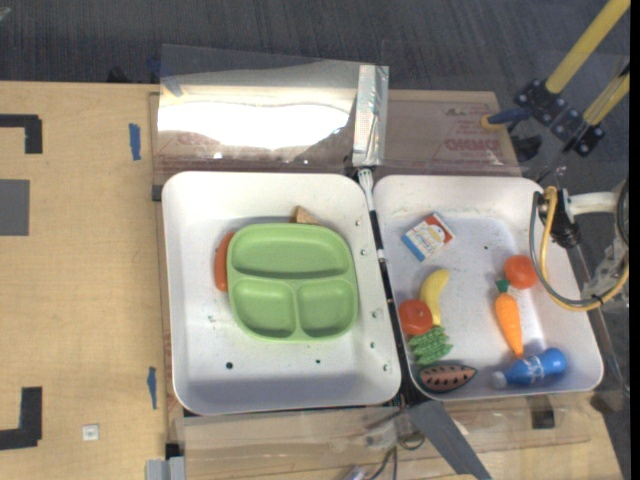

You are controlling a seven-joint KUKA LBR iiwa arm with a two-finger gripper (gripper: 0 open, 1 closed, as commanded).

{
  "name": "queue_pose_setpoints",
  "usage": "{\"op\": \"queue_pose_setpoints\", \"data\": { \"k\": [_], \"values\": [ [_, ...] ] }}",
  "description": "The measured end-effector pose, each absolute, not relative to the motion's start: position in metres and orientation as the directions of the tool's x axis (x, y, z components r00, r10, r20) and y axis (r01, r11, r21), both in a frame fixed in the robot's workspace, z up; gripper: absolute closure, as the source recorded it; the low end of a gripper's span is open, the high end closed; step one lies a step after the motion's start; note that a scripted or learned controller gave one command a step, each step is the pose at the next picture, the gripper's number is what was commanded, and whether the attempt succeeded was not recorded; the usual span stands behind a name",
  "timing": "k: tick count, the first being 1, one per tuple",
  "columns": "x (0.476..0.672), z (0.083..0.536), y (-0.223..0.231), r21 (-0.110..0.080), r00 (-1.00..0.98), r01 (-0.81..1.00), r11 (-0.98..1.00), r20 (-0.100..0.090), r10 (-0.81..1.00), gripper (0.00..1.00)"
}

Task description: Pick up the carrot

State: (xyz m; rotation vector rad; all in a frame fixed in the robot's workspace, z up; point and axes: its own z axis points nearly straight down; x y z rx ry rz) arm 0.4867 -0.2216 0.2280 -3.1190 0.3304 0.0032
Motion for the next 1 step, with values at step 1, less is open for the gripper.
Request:
{"op": "queue_pose_setpoints", "data": {
  "k": [1],
  "values": [
    [0.4876,0.2289,-0.2206,-0.005,0.978,-0.208,-0.978,0.000,-0.208,0.00]
  ]
}}
